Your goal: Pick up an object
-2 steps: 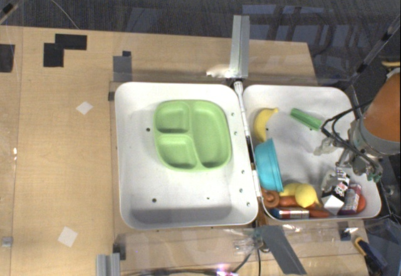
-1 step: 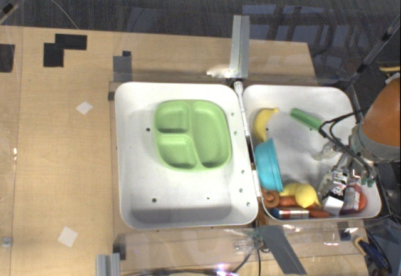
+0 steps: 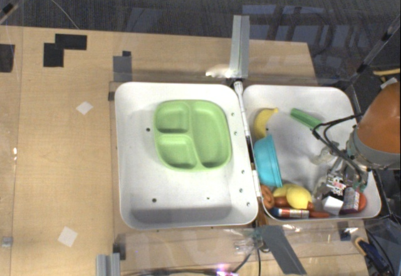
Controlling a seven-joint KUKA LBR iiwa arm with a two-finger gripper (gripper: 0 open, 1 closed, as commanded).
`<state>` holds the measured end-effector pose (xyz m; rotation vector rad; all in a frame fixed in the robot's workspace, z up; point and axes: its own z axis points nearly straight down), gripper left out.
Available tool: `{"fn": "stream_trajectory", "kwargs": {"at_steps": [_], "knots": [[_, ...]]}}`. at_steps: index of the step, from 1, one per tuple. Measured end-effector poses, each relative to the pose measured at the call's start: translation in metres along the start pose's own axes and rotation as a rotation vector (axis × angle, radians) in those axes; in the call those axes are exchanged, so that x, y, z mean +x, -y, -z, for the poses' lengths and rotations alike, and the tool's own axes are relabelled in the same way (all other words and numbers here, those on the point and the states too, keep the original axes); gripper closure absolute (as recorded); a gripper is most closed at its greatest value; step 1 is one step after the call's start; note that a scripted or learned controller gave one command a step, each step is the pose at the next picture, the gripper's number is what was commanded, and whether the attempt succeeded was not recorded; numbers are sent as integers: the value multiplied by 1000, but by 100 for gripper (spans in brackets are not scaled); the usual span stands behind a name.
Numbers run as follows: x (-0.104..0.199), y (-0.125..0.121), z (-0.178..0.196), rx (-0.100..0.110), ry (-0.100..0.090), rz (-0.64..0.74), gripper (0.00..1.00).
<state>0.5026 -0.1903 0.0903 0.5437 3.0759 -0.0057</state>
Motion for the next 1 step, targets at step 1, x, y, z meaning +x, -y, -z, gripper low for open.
{"fn": "stream_trajectory", "kwargs": {"at_steps": [1], "knots": [[18, -20, 1, 0, 2, -24, 0]]}}
